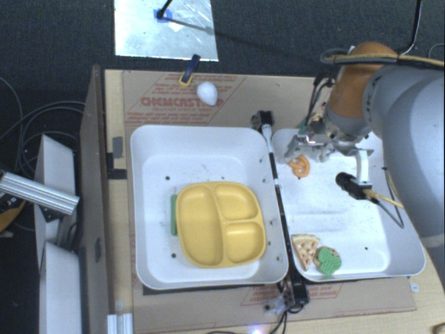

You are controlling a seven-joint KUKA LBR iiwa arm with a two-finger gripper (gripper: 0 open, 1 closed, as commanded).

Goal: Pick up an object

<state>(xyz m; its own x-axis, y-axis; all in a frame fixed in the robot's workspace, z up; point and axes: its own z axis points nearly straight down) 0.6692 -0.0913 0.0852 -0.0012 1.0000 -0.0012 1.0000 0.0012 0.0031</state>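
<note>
The end effector (306,153) is positioned low over the far left corner of the right bin (400,252). How far it is open cannot be told from this angle, and no item can be confirmed in its grasp. A small orange pretzel (299,166), glossy and looped, lies just below the end effector, touching it or nearly so; which cannot be told.

At the near left corner of the same bin, a tan wedge (304,245) with a grid texture lies flat. A green bumpy disc (329,259) touches its right edge.

The left bin (156,158) is smooth white plastic with rounded corners. It holds a yellow plate (221,223), matte and moulded into three compartments. A flat green strip (173,214) shows along the plate's left edge.

Both bins rest on printed brown cardboard (229,96) covering the desk. A white egg (207,92) and a blue and yellow clip (189,70) lie on the cardboard beyond the left bin. Further back, a shiny metal sheet (165,16) lies on dark carpet (49,26).
</note>
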